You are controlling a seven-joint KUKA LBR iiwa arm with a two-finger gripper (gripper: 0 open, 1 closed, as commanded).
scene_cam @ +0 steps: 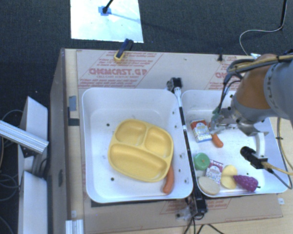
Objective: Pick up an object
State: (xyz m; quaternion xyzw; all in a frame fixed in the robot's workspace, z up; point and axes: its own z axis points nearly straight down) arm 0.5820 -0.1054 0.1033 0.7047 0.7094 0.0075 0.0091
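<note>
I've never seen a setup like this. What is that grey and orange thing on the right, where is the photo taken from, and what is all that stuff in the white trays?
The grey and orange thing is a robot arm reaching in from the right. The photo comes from one fixed camera above the bench, looking down at a slant.

Two shallow white bins sit side by side. The left bin holds a yellow divided plate and an orange toy hot dog lying against the plate's near edge.

The right bin holds small toy foods: a small carton, a carrot, a green round piece, purple grapes and more.

The arm's gripper hangs just above the carton and carrot. I can't tell whether it holds anything.
</note>
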